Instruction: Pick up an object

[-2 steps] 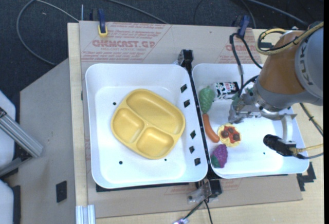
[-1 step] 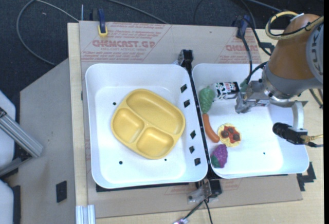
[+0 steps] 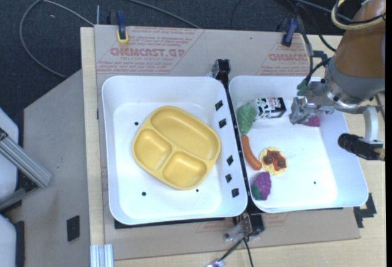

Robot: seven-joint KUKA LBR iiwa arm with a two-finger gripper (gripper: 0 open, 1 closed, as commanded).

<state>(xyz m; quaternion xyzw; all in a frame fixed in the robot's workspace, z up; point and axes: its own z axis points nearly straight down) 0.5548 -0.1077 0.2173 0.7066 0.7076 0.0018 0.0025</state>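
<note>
I see the claw over a small pink toy, at the right white bin's one o'clock; I cannot tell its state.

The gripper hangs over the right bin beside a magenta toy.

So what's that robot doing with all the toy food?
The robot arm reaches in from the right, and its hand is low in the right bin, close to a small pink thing. Toy food lies nearby: a carrot, purple grapes. The yellow tray sits alone in the left bin.
</note>
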